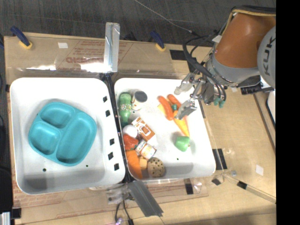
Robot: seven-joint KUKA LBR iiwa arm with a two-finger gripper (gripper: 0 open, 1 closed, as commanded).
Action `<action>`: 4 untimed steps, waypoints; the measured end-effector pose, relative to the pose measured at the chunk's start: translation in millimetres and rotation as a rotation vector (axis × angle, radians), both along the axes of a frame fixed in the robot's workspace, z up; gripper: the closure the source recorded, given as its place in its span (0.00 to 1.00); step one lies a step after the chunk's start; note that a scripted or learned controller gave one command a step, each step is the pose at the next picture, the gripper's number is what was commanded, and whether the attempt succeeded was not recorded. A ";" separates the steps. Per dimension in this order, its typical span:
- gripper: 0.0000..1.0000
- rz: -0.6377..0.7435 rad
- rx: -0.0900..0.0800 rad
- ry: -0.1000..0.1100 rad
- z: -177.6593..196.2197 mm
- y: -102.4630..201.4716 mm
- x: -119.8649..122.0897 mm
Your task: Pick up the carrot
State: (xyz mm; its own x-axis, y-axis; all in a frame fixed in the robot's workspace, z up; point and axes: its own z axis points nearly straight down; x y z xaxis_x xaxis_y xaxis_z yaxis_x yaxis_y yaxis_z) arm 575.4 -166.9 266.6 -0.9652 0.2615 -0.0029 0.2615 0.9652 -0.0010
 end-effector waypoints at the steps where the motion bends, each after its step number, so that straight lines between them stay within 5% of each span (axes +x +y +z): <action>1: 0.00 0.057 0.000 0.000 -173.9 -34.1 19.3; 2: 1.00 0.067 -0.001 -0.004 -162.4 -31.5 21.6; 3: 1.00 0.274 0.000 -0.003 -97.8 1.5 28.8; 4: 1.00 0.666 0.002 0.004 -135.8 9.2 -6.0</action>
